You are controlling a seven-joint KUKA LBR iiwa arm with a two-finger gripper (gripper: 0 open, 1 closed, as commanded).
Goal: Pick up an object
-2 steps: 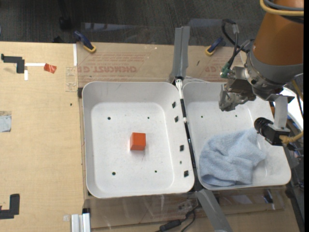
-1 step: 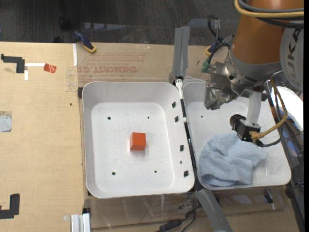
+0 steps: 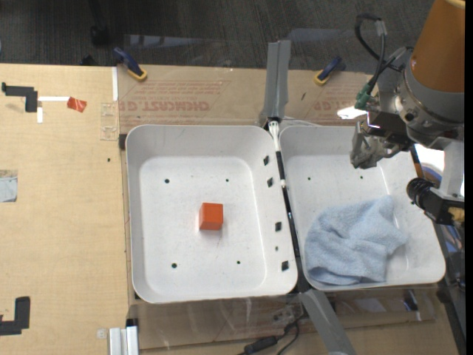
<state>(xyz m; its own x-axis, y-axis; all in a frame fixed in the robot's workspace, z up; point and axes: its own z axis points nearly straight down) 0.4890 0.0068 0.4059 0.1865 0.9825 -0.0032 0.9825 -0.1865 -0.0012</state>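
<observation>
Currently, an orange block (image 3: 211,217) is being seen lying near the middle of the left bin (image 3: 148,198), and a crumpled blue cloth (image 3: 355,244) is being seen in the near part of the right bin (image 3: 325,154). The gripper (image 3: 367,152) is being held above the right bin's far side, nothing pinched; whether it is spread cannot be told.

The arm (image 3: 443,58) has an orange band above a grey wrist. Black cables loop beside the wrist, one ending in a green connector (image 3: 363,97). The gripper (image 3: 367,154) is dark grey metal.
</observation>
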